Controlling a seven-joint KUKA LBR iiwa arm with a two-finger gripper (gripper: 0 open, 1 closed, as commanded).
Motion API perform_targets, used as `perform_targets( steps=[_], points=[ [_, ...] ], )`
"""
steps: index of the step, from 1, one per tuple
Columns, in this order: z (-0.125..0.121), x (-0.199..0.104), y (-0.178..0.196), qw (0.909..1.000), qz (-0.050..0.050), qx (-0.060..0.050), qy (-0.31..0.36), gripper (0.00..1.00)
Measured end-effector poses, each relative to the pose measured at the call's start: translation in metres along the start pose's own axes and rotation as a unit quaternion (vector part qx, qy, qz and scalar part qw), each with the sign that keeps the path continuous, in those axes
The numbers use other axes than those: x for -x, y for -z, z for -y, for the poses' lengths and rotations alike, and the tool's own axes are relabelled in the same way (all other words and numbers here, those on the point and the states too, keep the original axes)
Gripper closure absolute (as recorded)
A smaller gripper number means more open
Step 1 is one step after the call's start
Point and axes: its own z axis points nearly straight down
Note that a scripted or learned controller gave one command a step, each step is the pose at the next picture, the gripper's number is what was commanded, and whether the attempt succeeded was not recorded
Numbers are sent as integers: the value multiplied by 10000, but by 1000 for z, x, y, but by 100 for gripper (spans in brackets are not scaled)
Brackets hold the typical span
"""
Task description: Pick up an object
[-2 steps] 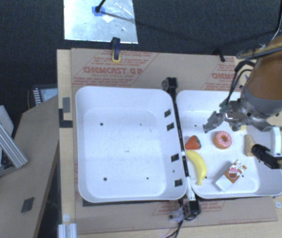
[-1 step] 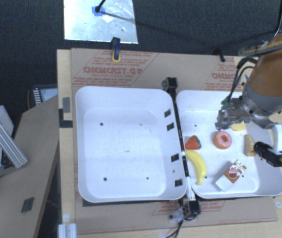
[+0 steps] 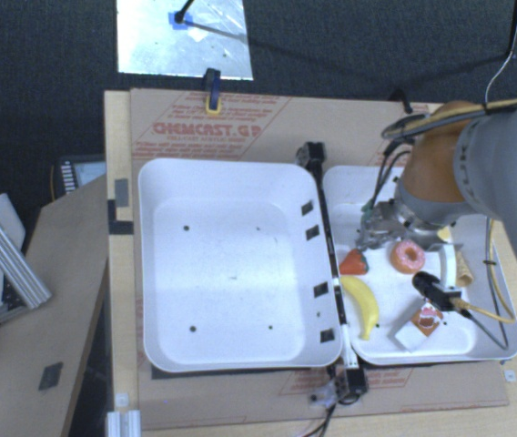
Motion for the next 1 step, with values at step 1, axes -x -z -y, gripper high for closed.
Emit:
perform_targets(
  steps=[1],
  points=[
    [0,1,7,10000,-1,10,-16,0]
  ],
)
